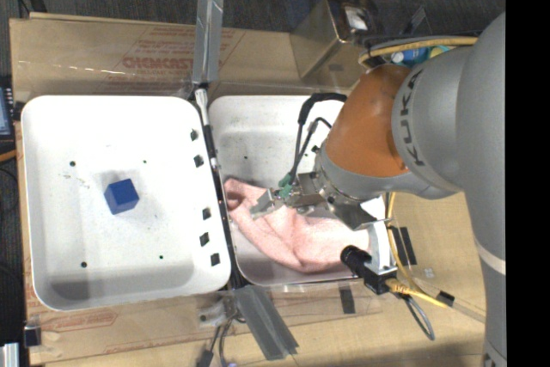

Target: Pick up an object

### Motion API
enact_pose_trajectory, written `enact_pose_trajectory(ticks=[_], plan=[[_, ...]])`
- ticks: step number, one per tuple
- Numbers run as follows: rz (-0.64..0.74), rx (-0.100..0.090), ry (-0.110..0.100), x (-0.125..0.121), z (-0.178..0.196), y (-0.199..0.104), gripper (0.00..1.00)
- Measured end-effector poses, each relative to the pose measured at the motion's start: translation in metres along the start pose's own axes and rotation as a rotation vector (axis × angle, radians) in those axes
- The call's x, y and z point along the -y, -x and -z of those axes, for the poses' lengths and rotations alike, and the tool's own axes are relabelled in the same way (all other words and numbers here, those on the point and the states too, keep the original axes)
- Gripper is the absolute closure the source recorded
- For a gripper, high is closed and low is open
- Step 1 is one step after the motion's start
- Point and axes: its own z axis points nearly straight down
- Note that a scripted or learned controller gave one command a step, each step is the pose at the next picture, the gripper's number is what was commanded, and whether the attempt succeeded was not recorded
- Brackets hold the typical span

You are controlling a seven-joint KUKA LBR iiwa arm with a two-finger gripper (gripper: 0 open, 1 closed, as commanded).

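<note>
A pink cloth (288,236) is seen crumpled in the right bin (258,120), against its near-left wall. The gripper (273,198) is lowered onto the cloth's upper edge. Whether its fingers are apart or together cannot be told, as they are small and blurred against the fabric. A blue cube (122,195) lies in the left bin (51,125). A risk is judged: only a loose fold may be pinched and slip free. Part of the cloth is hidden beneath the wrist.

I'm seeing a cube (122,195) sitting in the left bin (51,142), a cloth (288,238) lying in the right bin (258,120) under the gripper (273,200).
</note>
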Motion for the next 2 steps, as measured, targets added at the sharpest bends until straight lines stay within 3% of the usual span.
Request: enact_pose_trajectory(ticks=[1, 2], plan=[[0.164, -0.001, -0.002, -0.001, -0.001, -0.010, 0.00], [0.132, 0.000, -0.001, -0.035, -0.046, 0.079, 0.00]])
